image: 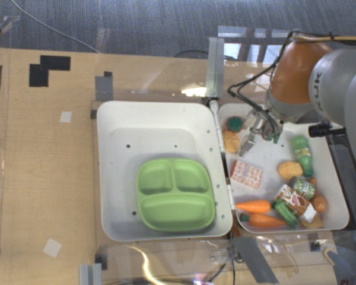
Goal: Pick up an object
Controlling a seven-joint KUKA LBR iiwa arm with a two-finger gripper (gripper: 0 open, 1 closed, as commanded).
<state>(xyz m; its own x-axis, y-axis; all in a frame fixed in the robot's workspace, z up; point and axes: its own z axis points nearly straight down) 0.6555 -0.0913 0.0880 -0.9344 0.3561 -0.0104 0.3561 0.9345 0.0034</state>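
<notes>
Camera view: gripper (253, 136) hangs over right bin (338, 218), fingers spread, nothing between them. Nearest candidate, a yellow toy (230, 141), lies just beside it against the bin's left wall, probably awkward to straddle.

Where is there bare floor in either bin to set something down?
Left bin: bare floor behind and left of the green tray. Right bin: a small patch between the pincer, patterned packet and corn; the near end is crowded.
</notes>
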